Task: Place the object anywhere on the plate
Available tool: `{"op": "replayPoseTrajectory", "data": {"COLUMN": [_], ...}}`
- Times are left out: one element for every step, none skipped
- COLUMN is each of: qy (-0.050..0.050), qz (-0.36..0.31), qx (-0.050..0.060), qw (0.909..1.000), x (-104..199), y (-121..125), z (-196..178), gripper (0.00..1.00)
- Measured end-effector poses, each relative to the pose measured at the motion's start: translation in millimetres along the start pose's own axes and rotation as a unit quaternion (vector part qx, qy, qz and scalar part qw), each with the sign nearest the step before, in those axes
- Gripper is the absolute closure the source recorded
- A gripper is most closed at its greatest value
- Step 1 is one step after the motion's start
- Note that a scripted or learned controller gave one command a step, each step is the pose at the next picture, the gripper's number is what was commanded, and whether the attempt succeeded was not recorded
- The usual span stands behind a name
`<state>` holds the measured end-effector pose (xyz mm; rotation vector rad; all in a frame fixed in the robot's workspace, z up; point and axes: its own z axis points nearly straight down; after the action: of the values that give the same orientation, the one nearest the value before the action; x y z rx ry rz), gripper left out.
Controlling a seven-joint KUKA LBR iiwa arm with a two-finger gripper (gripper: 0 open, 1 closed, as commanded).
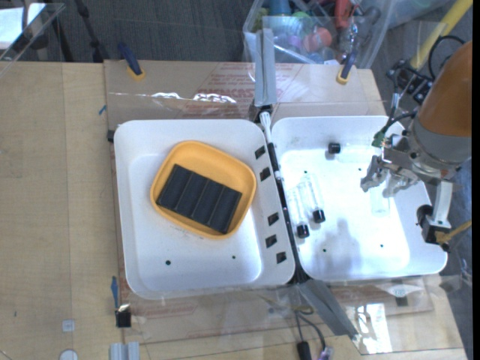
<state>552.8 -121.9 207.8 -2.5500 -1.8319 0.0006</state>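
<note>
A yellow square plate (166,172) lies in the left bin (135,223). A dark ridged rectangular block (201,197) rests flat on it and covers most of its middle. My gripper (380,184) hangs over the right side of the right bin (352,253), far from the plate. Its two grey fingers (369,180) point down and stand apart, open, with nothing between them. Two clear tubes with black caps (309,201) lie on the right bin's floor near the divider, to the left of the gripper.
A small black piece (333,148) sits at the back of the right bin. Black clips (271,220) line the divider between the bins. A clear box of coloured items (315,13) stands behind the bins. The arm's orange band (450,88) rises at the right.
</note>
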Motion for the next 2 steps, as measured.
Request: {"op": "replayPoseTrajectory", "data": {"qy": [0.000,-0.001], "qz": [-0.166,-0.275], "qx": [0.000,-0.002], "qw": [0.9862,0.9613], "x": [7,35], "y": [20,41], "z": [24,32], "gripper": [1.00,1.00]}}
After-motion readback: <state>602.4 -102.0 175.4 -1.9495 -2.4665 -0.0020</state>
